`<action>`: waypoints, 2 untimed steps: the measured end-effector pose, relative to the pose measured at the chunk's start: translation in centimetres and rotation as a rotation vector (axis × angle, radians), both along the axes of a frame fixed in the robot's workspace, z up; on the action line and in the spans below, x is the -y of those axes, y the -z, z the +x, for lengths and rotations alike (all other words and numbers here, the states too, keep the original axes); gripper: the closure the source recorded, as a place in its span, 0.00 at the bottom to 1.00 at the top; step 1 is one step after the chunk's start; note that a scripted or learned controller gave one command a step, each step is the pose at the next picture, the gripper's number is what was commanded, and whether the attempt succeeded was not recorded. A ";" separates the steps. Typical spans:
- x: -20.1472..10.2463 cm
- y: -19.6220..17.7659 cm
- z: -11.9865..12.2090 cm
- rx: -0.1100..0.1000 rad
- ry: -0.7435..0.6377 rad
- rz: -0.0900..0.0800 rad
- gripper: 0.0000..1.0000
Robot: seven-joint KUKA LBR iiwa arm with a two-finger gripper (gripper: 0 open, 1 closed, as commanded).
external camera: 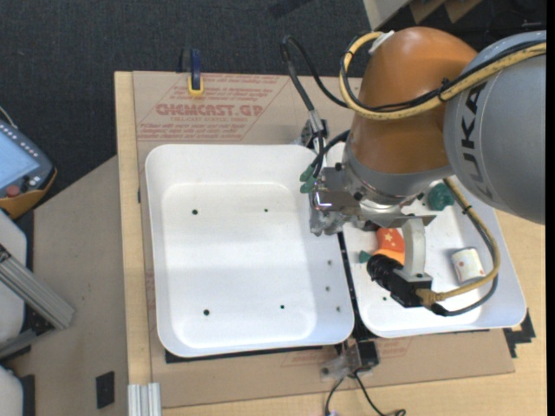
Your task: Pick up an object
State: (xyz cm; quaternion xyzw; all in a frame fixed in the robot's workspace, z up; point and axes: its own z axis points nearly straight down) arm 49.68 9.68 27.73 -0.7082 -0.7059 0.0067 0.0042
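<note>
Arm (416,120) is hanging over the right bin (507,306), reaching for a pick. Gripper state: can't tell. Next it's needing to centre on the orange block (392,243) just beneath it.

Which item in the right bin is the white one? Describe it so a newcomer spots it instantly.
Start at the right bin, the one under the grey and orange arm. Near its right side lies a small white cylinder-like object. Its neighbours are an orange object and a teal one; it alone is white.
</note>
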 end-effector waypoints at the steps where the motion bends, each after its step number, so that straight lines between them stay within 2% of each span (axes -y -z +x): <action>1: -1.0 -12.2 -1.8 0.027 -0.006 0.007 1.00; 2: -3.6 -3.5 -1.9 0.006 -0.005 0.002 1.00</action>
